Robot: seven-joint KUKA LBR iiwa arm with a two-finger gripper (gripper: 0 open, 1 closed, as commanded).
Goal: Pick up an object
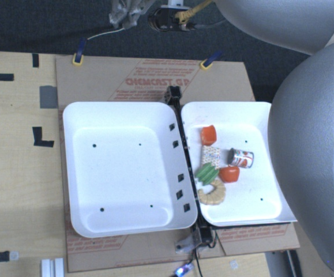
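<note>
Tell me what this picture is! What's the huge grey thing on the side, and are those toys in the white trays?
The camera hangs above a bench and looks down at a slant. The huge grey shape is a robot arm, so close to the camera that it looks giant. Its gripper, the part that grabs things, is up at the top of the picture, away from the trays, with nothing seen between its fingers. Two shallow white bins sit side by side on brown cardboard. In the right bin lie small play-food pieces: an orange piece, a small can, a green piece, a red piece and a tan ring. The robot's job is to pick one up.
</note>
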